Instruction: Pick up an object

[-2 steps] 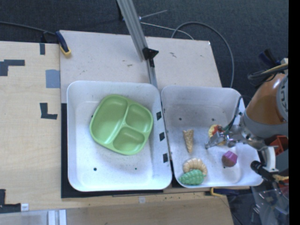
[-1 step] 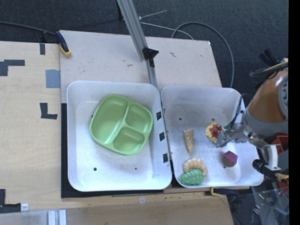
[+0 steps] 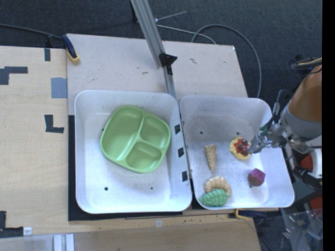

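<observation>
Approach step, by the look of it: pincer (image 3: 257, 144) lowered into the right bin (image 3: 220, 106), just beside the yellow-and-red toy (image 3: 241, 148) at its right edge. Finger spread too small and blurred to tell; nothing visibly gripped. Elsewhere in the same bin: cone (image 3: 210, 156), purple piece (image 3: 256, 177), tan and green toys (image 3: 216, 191). Green divided plate (image 3: 135, 138) in the left bin. Next, probably: centre over the toy, descend, close, lift.

Tool (image 3: 257, 144) low, arm (image 3: 306, 106) above
</observation>
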Controlling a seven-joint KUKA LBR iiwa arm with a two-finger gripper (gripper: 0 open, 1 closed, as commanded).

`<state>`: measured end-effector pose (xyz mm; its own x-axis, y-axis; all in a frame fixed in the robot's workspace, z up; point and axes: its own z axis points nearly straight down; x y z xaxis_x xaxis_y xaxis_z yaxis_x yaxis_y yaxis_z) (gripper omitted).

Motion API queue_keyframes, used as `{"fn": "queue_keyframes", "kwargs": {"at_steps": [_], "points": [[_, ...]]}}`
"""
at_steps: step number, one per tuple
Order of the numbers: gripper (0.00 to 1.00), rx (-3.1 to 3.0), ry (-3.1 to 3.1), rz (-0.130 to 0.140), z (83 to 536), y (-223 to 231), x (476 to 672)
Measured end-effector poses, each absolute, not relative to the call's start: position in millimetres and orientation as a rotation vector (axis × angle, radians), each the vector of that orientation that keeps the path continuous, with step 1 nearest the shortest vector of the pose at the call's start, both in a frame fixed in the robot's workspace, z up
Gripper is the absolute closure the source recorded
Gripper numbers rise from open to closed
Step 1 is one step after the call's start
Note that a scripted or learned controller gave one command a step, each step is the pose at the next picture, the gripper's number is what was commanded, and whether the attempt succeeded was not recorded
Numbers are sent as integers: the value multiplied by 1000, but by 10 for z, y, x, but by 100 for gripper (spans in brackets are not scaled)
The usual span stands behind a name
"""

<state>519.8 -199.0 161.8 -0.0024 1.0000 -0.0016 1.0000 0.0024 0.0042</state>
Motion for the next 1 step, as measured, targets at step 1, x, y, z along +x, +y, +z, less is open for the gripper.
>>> {"fn": "queue_keyframes", "kwargs": {"at_steps": [1], "points": [[100,2216,2221,3,2106,-1989,5212]]}}
